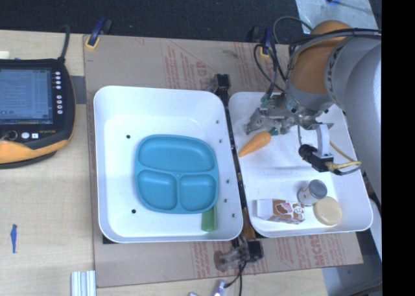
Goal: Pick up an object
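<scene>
The bench (45, 223) bears 2 white bins (110, 159) and a tablet (29, 110).

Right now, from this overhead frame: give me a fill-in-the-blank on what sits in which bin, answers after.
1. The blue divided plate lies in the ____ bin of the view.
2. The claw hovers just above the ____-coloured carrot.
3. The small green piece lies beside the plate's near-____ corner.
4. The round tan lid sits in the same bin as the ____.

Missing words: left; orange; right; carrot
</scene>
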Robot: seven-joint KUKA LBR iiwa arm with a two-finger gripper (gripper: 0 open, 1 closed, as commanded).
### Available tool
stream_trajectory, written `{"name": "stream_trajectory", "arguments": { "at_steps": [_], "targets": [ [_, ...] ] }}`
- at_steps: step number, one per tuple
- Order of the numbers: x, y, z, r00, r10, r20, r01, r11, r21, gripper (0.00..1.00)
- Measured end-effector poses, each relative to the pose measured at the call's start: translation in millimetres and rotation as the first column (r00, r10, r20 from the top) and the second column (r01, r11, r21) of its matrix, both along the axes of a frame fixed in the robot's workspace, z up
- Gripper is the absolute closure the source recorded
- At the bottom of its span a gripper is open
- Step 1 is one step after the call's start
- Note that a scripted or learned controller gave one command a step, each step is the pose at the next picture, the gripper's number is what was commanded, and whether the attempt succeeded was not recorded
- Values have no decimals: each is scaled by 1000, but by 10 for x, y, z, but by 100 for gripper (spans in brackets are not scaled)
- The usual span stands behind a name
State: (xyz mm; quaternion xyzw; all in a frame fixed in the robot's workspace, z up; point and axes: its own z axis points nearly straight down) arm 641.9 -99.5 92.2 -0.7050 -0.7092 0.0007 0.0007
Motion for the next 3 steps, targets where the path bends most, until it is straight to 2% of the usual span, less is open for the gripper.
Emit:
{"name": "stream_trajectory", "arguments": {
  "at_steps": [1,2,3],
  "targets": [
    [-201,55,-6,1000,-2,-3,2,1000,-1,0],
    [-202,45,96,1000,-1,-5,1,1000,-2,100],
    [-386,620,1005,1000,-1,1,1,1000,1,100]
  ]
}}
